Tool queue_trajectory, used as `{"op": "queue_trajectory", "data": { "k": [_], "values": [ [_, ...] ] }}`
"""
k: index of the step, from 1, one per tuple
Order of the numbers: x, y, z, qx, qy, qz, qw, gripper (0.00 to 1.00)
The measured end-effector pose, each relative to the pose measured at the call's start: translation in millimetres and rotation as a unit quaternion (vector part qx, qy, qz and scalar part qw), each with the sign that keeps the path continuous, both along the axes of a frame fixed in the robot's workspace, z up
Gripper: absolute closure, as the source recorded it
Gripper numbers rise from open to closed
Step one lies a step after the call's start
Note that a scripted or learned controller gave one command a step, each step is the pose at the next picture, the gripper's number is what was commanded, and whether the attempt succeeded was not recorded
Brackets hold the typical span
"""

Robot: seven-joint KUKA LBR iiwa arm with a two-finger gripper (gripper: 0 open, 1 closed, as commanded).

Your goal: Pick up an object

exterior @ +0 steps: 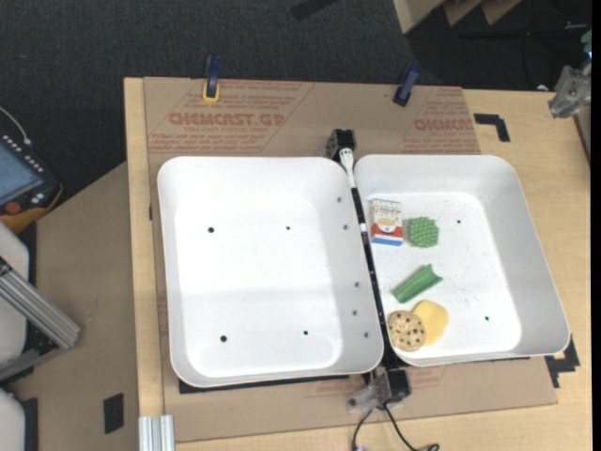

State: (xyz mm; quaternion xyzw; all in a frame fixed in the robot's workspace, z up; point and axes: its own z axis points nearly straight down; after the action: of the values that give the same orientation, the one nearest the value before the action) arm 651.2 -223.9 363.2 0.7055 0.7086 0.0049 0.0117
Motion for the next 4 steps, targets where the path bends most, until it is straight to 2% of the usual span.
{"op": "queue_trajectory", "data": {
  "k": [1,2,3,4],
  "values": [
    [-67,20,-52,0.0059,0.015,-0.003,0.9999,1.00],
    [-143,10,-161,0.0070,0.019,-0.005,0.9998,1.00],
    [-107,139,-105,0.0071,0.008,0.005,0.9999,1.00],
    [-175,158,-115,0.0063,0.015,-0.002,0.9999,1.00]
  ]
}}
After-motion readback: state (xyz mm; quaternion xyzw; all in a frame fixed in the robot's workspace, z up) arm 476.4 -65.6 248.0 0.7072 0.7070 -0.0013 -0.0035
